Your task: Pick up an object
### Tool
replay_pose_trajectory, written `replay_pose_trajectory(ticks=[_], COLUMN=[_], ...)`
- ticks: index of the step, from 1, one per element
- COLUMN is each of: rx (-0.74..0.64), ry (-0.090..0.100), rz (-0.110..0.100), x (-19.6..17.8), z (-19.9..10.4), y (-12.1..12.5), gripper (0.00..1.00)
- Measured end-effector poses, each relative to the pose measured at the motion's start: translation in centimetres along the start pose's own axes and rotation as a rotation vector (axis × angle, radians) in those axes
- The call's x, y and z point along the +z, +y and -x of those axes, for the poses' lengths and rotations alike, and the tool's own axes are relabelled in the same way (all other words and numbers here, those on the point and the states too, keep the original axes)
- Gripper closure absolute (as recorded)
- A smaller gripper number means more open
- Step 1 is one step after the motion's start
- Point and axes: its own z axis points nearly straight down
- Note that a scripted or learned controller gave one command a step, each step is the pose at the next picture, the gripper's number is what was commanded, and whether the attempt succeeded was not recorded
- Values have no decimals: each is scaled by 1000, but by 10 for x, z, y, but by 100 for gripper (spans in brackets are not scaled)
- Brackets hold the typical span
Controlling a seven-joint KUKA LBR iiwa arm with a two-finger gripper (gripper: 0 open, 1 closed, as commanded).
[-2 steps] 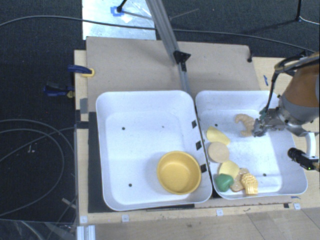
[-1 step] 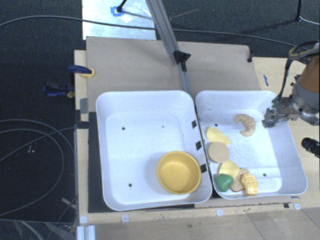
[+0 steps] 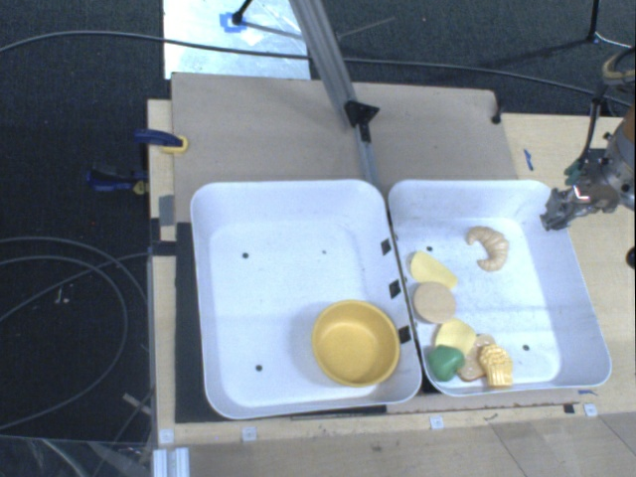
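- Fingers hang over the right bin's far right rim; honestly can't tell if they're open or closed.
- Croissant sits near them in that bin.
- Yellow bowl is in the left bin.

Arm: the view's right edge cuts it off, so we see just its wrist end.
Gripper: small and dark over the right bin's far right rim; we cannot tell how it stands.
Pile at the right bin's near left corner: pieces overlap; we cannot separate each shape.
Corn-like piece: too small for us to confirm.
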Motion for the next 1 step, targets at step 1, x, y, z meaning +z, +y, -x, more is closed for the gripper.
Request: replay_pose_trajectory(ticks=[1], rx=[-1], ry=[0], rz=[0], x=[-52], z=[1], y=[2], gripper=[100])
